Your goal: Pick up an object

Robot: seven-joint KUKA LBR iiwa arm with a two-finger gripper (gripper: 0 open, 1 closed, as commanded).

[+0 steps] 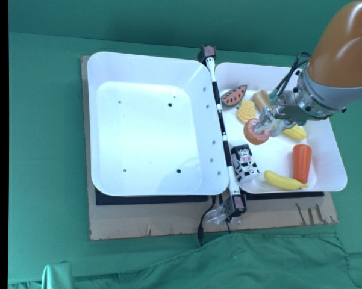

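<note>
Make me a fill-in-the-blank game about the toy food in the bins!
1. All the toy food lies in the ___ bin.
2. The banana is colored ___.
3. The watermelon slice lies near the ___ between the two bins.
4. The gripper is right above the ___ round toy.

Missing words: right; yellow; divider; pink

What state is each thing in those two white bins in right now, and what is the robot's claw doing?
Left bin: bare white floor with a few dark specks.
Watermelon slice: lying flat.
Corn cob: lying flat.
Pink round toy: lying under the gripper.
Carrot: lying flat.
Banana: lying by the near wall.
Cow-print carton: on its side.
Gripper: lowered onto the pink toy.
</note>
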